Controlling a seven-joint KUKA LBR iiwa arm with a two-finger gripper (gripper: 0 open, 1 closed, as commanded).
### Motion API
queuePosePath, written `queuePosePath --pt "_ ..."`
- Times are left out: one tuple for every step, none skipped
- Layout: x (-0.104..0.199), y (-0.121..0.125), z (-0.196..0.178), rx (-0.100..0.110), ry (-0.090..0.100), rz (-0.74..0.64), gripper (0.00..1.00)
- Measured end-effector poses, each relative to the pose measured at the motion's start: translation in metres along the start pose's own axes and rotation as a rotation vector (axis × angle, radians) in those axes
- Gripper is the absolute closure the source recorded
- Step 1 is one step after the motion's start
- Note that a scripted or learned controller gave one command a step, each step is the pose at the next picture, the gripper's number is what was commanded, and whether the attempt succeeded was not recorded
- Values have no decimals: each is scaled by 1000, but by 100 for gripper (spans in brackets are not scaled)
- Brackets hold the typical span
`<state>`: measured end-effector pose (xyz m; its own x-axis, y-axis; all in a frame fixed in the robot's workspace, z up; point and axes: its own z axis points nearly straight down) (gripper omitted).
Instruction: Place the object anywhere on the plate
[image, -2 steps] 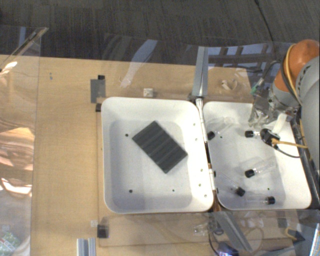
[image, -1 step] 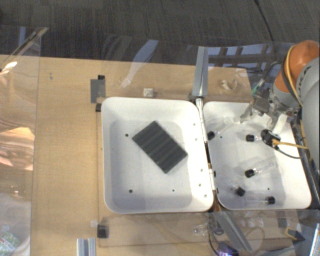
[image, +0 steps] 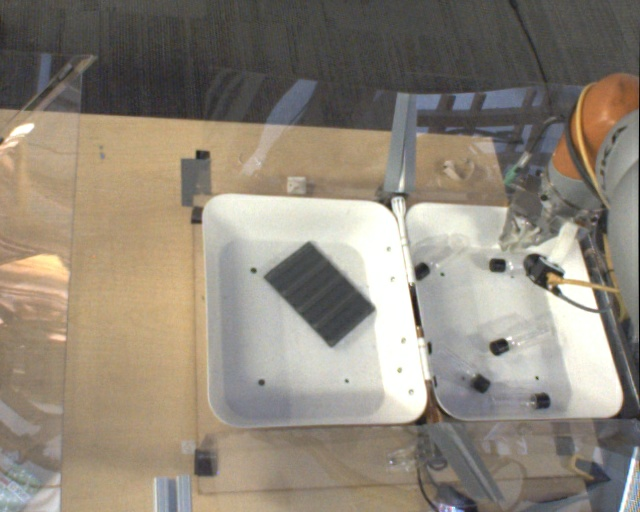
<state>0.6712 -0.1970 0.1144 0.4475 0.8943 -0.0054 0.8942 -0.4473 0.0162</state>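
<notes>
A dark grey ribbed plate (image: 319, 293) lies flat and turned at an angle in the middle of the left white bin (image: 225, 330). Several clear vials with black caps lie in the right bin (image: 590, 360): one at the upper left (image: 437, 251), one near the middle (image: 515, 337), and one along the front (image: 520, 399). My gripper (image: 519, 228) hangs over the back of the right bin, pointing down. A black-capped vial (image: 497, 265) lies just below and left of it. I see nothing held in it.
A metal divider bar (image: 401, 150) runs back from the gap between the bins. The orange band of the arm (image: 600, 120) sits at the upper right. A yellow cable (image: 580, 287) crosses the right bin's right side. Wooden bench surrounds the bins.
</notes>
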Motion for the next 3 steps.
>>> queuePosePath --pt "2 1 -12 -4 0 -5 100" --pt "2 1 -12 -3 0 -6 0" --pt "4 2 -23 -7 1 -10 100"
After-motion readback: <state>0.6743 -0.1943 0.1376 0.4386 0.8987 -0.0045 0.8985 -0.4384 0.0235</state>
